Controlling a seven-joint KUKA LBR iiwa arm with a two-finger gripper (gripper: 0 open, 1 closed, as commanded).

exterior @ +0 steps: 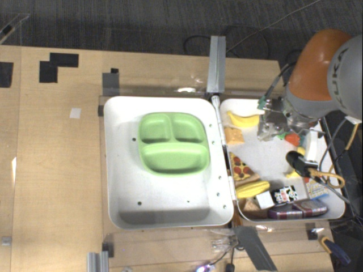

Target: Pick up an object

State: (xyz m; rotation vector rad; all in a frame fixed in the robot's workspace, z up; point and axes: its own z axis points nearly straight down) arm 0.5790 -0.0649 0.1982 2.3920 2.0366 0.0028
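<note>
Dark grey carpet (113,10) runs across the top of the view, and below it lies a pale wooden bench (51,169) with a few black angular marks (58,66) near its far left corner. On the bench the left bin (122,152), white and shallow, holds a green divided plate (173,142). The plate has three compartments and sits right way up, nearer the far wall than the near one. A grey metal bar (216,64) stands at the far end of the seam where the two bins meet.

The right bin (266,163) is crowded. Along its left wall, from far to near, are a yellow toy banana (244,119), a tan square cracker (233,135) just beside it, a toy pizza slice (241,168) and a yellow wedge (252,188) touching the pizza's near edge. Along the near wall lie a small white block (264,199), a black-and-white carton (285,194) and a dark purple packet (298,210) lying flat. The middle of the bin floor is bare.

The gripper (271,130) hangs over the far part of the right bin, just right of the banana and apart from it. Nothing can be seen in its grasp, and whether it is open or closed cannot be told from this angle. A small red object (291,139) lies just to its right. The grey arm (323,67), with its orange band, reaches in from the upper right.
</note>
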